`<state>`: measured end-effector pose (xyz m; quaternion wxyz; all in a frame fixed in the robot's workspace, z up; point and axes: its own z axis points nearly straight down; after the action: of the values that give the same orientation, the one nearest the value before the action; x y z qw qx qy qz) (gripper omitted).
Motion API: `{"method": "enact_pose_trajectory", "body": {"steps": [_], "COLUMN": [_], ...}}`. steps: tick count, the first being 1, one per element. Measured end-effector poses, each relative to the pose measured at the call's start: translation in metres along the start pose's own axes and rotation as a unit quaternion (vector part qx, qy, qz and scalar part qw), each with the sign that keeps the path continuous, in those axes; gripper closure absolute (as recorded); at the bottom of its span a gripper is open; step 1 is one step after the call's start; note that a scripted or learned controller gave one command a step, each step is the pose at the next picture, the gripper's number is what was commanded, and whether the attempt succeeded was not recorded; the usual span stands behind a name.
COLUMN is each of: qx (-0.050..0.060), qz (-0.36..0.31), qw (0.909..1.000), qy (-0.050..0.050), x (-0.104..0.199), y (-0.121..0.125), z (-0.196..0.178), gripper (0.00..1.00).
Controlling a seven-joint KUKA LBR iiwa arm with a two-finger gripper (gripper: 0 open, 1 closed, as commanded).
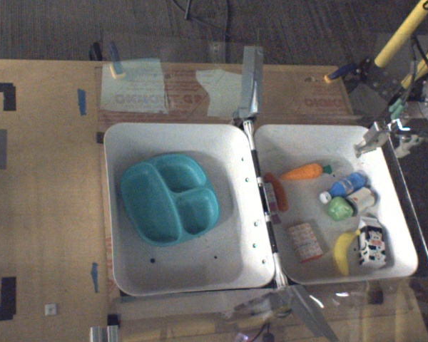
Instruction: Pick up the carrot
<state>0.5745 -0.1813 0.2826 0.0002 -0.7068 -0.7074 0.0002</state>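
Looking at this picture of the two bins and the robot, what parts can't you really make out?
- The gripper, at the right bin's far right corner: small and blurred, so its finger state is unclear.
- The arm: cut off by the camera view's right edge.
- The small carton and patterned packet: print too small to read.
- The carrot itself is plain to see.

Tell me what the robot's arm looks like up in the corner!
At the top right, a long yellow bar slants down to dark, blocky parts with a small blue piece beside them. Below that, the end effector looks like pale grey metal, with thin cables nearby.
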Motion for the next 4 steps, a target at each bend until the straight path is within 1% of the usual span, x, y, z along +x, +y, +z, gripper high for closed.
{"method": "enact_pose_trajectory", "body": {"steps": [1, 2, 3, 4], "qx": [-0.002, -0.002, -0.001, -0.002], "qz": [-0.02, -0.057, -0.057, -0.032], "qw": [0.9998, 0.9984, 0.9984, 0.9995], "qy": [0.0, -0.001, -0.005, 0.0], "x": [0.041, 0.065, 0.061, 0.034], "y": [0.033, 0.085, 0.085, 0.064], "z": [0.186, 0.196, 0.184, 0.194], "gripper": [0.0, 0.0, 1.0, 1.0]}}
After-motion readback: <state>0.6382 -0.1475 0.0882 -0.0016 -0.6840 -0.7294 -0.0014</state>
